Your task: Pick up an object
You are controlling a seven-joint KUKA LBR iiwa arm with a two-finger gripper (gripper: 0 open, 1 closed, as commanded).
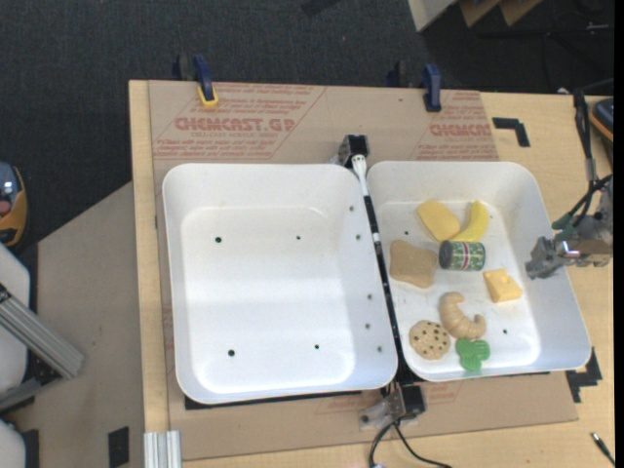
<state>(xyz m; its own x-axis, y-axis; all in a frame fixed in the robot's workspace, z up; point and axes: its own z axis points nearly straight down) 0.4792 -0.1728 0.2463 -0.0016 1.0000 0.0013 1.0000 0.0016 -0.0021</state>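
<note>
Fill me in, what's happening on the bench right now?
The end effector sits at the right edge of the right bin, with nothing visibly held. All the items lie in that bin: a banana, a yellow block, a can on its side, a brown slab, a cheese wedge, a croissant, a cookie and a green piece. No pick has been made yet.
</note>
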